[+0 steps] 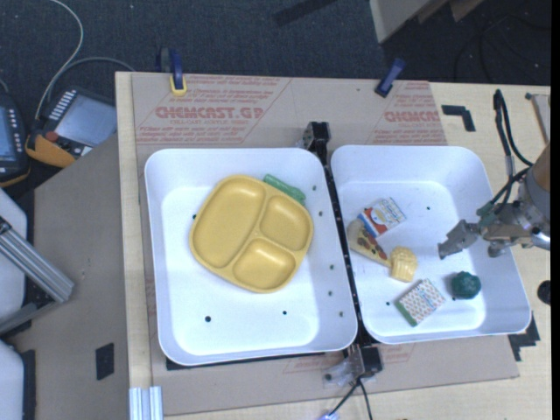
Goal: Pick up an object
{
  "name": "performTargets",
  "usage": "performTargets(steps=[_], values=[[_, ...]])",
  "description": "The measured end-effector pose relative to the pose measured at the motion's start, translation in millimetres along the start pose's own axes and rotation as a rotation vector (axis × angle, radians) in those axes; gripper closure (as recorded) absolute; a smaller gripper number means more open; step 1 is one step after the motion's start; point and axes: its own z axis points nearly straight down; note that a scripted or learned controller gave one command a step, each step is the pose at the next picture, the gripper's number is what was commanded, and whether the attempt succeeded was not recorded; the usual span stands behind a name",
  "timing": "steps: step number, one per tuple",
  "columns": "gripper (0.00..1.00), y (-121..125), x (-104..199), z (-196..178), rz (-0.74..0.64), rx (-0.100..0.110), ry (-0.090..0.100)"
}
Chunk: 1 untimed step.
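Fingers (451,241) of the gripper (472,250) stand spread and bare, grasping nothing, above the right bin (437,169). Just below them lies the dark green object (465,284), apart from the patterned packet (420,301). To grasp well, I judge, centre over the green object, descend straight, and avoid the bin's near wall.
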Motion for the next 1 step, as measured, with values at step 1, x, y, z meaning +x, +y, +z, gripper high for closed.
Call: performTargets(steps=[1], values=[[0.0, 2.0, 0.2, -3.5, -0.003, -0.008, -0.002]])
